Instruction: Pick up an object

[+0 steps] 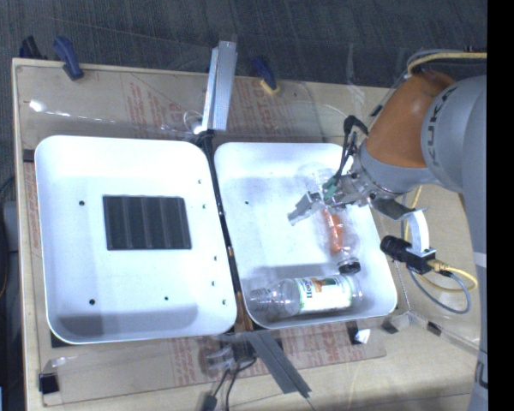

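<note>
Honestly, you can't tell how the jaws stand; the gripper [325, 197] hangs low in the right bin [257, 165], just above the orange bottle [337, 232], likely lining up a grasp. Count two bottles there: that one, plus a clear bottle [304, 295] nearer the bin's front wall.

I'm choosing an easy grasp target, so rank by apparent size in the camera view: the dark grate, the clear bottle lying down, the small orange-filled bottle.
1. dark grate
2. clear bottle
3. orange-filled bottle, partly hidden under the tool
</note>
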Robot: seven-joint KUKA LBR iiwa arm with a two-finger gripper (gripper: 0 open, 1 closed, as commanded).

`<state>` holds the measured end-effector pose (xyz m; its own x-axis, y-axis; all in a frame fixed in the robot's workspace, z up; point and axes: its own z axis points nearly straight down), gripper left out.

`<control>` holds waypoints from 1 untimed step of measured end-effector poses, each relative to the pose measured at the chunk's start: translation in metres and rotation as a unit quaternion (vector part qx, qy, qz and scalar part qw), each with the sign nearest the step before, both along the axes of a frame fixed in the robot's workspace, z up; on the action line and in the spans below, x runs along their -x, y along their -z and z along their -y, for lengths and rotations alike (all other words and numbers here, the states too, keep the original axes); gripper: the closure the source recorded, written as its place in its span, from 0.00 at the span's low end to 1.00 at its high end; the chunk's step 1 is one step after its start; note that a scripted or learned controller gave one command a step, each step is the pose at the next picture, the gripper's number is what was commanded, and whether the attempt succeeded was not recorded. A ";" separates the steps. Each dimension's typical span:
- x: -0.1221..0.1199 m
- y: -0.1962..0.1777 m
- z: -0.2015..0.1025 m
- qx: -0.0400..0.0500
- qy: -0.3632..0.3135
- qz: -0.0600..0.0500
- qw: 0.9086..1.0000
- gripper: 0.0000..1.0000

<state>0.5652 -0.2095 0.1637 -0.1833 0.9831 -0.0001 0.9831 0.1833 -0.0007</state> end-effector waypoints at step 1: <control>0.035 -0.003 -0.001 -0.001 -0.073 -0.001 0.997 0.00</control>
